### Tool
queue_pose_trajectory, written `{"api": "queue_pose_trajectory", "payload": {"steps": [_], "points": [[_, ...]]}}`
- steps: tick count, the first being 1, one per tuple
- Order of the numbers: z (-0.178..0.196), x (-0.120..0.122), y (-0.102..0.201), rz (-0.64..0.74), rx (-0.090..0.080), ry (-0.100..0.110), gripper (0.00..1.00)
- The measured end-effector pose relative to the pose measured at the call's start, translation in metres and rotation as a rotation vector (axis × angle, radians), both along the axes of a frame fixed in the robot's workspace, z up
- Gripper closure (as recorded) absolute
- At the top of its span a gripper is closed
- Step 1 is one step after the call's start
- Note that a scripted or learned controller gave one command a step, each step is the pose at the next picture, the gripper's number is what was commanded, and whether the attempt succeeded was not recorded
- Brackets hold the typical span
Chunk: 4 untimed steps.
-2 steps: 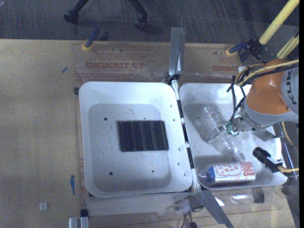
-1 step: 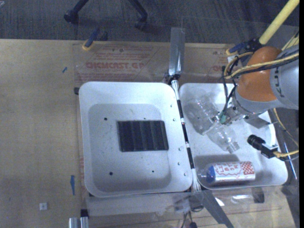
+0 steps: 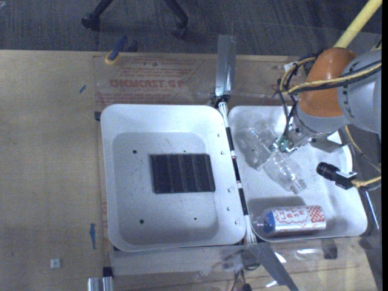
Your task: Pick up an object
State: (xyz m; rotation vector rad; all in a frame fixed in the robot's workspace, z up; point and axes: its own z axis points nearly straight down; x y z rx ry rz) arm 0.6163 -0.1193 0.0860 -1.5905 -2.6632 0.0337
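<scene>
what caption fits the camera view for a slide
Gripper over clear plastic bottles in the right bin, with a red-and-white tube; dark ribbed pad in the left bin.

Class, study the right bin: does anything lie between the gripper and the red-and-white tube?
Yes. A clear bottle lies on the floor of the right bin, between the gripper and the tube. The tube lies apart from it by the bin's near wall, with nothing on top.
</scene>
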Motion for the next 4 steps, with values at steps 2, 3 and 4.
{"api": "queue_pose_trajectory", "payload": {"steps": [2, 3, 4], "points": [[0.118, 0.006, 0.061, 0.025, -0.002, -0.049, 1.00], [0.134, 0.049, 0.062, 0.099, -0.001, -0.050, 1.00], [0.126, 0.051, 0.091, 0.051, -0.001, -0.046, 1.00]]}}
